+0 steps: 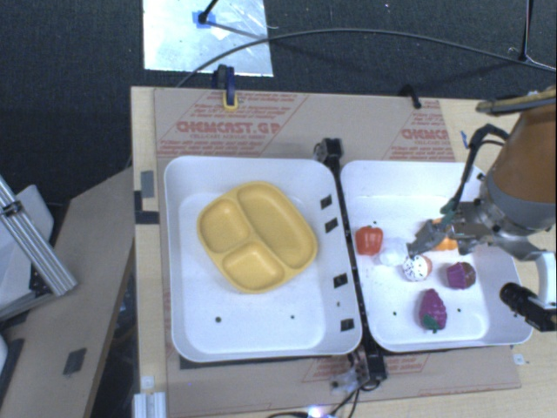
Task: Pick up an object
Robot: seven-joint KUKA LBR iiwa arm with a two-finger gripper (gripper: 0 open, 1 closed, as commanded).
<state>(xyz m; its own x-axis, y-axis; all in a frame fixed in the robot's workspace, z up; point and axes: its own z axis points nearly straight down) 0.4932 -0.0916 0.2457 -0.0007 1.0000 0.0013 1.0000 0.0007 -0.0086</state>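
Landmark: right bin. The left bin beside it carries a yellow divided tray, while the arm leans in over the right bin's far side, gripper low near its middle. Jaw state can't be told; loose pick candidates lie just below the tip: purple toy, maroon piece, red pepper, white speckled ball closest.

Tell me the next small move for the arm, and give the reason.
Probably lower the pincer straight down onto the white spotted ball just below its tip. It hovers in the right bin, with nothing visibly between its fingers. The ball lies apart from the red pepper and the purple fruit, so a short drop looks the least likely to bump them.
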